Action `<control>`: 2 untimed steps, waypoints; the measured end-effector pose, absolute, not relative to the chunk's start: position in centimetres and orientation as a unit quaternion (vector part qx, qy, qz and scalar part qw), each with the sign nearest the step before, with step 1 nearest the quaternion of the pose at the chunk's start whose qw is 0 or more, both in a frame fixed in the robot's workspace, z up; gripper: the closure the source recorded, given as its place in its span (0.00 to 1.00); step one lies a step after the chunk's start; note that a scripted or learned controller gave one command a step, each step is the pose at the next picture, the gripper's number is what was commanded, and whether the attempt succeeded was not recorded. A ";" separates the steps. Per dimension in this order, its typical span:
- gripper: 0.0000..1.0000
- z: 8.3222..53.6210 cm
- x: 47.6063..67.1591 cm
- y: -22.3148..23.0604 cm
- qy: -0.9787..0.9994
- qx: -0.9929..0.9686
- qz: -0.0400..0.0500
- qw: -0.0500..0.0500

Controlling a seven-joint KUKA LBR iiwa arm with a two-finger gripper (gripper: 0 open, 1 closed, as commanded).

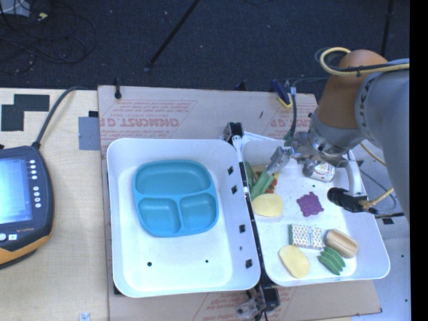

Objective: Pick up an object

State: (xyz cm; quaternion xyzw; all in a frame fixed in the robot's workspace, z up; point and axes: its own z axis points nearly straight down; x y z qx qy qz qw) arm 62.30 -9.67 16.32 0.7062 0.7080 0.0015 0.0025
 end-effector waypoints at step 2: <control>0.00 9.0 59.3 -17.9 0.707 0.707 -0.001 -0.002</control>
